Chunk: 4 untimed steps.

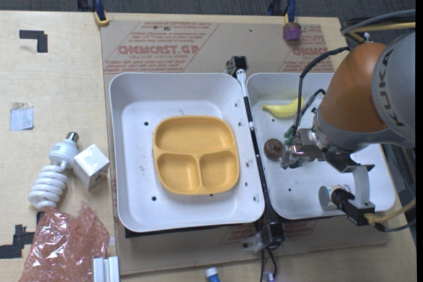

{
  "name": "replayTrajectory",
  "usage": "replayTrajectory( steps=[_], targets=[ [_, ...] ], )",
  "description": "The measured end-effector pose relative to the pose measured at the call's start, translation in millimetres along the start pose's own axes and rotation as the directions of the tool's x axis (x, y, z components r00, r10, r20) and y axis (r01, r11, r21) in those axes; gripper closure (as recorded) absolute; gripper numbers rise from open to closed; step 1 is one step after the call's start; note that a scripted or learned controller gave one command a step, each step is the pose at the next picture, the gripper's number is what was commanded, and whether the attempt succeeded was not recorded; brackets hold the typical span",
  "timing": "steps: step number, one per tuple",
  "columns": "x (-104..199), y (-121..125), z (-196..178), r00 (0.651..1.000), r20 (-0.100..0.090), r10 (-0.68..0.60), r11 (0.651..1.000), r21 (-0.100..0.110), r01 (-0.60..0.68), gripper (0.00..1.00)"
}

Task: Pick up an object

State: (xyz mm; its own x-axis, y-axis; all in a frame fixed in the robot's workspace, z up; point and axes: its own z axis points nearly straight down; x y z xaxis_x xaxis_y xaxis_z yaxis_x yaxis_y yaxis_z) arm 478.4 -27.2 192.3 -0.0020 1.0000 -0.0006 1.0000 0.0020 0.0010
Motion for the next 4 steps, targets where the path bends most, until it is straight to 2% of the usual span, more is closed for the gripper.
replayTrajectory(
  steps=[1, 2, 3, 4],
  targets=[
    [0.0, 0.0, 0.0, 1.000, 0.000, 0.000, 1.000, 0.000, 0.000, 0.00],
    [-68.3, 39.2, 62.4, 1.000, 0.000, 0.002, 1.000, 0.001, -0.002, 0.00],
    [-68.6, 21.4, 100.1, 1.000, -0.001, 0.004, 1.000, 0.001, -0.004, 0.00],
    [-64.9, -1.1, 100.1, 1.000, -0.001, 0.004, 1.000, 0.002, -0.004, 0.00]
  ],
)
